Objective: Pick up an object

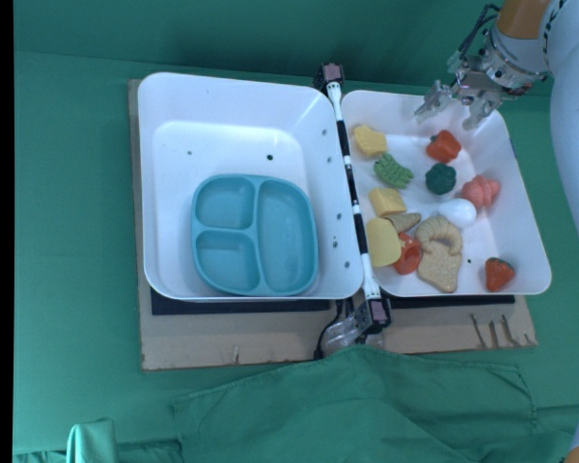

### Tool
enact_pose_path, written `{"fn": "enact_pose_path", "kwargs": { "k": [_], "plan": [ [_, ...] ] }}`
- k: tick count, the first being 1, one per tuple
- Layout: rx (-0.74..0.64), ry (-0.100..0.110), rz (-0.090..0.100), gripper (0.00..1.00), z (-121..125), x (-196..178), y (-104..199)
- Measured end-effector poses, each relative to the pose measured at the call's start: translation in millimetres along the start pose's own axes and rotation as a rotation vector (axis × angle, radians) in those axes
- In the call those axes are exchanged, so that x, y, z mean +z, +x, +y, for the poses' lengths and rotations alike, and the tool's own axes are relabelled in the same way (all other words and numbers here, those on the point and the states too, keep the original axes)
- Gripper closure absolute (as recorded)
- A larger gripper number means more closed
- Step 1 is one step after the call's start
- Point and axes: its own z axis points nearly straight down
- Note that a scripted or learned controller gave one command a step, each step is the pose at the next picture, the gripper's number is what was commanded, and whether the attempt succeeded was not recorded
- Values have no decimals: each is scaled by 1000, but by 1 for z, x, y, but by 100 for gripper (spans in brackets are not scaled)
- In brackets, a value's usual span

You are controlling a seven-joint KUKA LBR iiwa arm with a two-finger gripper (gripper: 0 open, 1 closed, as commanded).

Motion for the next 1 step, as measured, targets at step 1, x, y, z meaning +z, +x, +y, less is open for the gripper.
{"fn": "enact_pose_path", "kwargs": {
  "k": [1],
  "plan": [
    [2,-3,-3,100,-1,-16,-1]
  ]
}}
